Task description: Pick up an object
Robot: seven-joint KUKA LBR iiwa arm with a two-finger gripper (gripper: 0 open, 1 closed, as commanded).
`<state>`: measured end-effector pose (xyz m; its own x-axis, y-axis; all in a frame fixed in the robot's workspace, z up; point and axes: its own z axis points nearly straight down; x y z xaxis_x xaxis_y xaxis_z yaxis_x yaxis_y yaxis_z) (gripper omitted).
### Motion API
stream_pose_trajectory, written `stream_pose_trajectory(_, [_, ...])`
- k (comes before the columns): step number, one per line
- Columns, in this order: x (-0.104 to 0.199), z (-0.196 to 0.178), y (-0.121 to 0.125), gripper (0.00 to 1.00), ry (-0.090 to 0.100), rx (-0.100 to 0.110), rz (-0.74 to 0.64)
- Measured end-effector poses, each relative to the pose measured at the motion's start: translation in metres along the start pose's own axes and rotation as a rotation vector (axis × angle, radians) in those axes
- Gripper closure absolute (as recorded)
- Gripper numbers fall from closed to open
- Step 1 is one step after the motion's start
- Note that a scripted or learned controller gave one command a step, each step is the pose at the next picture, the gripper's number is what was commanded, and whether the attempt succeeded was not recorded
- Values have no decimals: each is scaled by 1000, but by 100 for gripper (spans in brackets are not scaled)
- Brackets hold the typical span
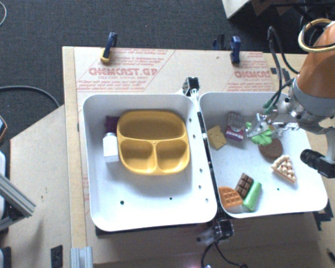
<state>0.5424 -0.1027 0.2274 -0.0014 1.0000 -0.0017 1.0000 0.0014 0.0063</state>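
Claw (263, 126) over green toy (264, 138)

Open white floor across the middle of the right-hand shallow white bin (312, 197), between the top cluster and the bottom row. Up top, crowded: tan square cracker (216, 137), maroon-and-grey packet (234, 126), green leafy toy (262, 137) on the round brown cookie (271, 149), two-finger gripper (263, 125) right over them. Bottom edge packed tight: orange waffle (230, 197), brown chocolate bar (244, 185), green cylinder (252, 196) touching. Left-hand white bin (95, 166) mostly taken by the yellow divided plastic tray (153, 142); bare floor below it
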Motion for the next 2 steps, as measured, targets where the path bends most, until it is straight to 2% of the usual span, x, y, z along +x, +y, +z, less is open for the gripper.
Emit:
stream_pose_trajectory(1, [51,11,14,100,2,4,-4])
stream_pose_trajectory(2, [105,12,40,100,2,2,-5])
